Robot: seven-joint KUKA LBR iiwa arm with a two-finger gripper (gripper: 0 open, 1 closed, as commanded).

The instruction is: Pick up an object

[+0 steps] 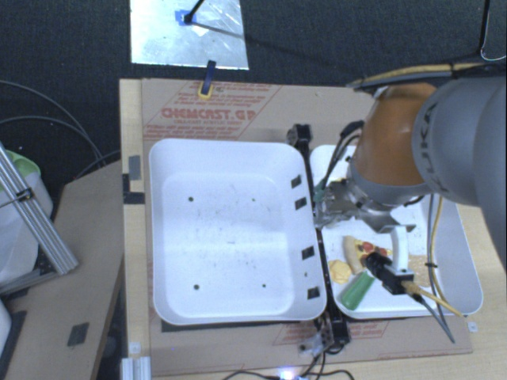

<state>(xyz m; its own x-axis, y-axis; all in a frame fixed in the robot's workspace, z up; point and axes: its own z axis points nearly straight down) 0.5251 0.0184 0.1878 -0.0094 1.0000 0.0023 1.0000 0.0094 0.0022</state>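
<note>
My gripper hung over the right bin, finger state unclear; a green object and yellow pieces lay near its front edge.

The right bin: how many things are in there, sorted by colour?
Showing in the right bin, beside the arm:
Green: 1
Yellow: 1
Tan with red spots: 1
Total: 3. The arm may hide more.
</note>
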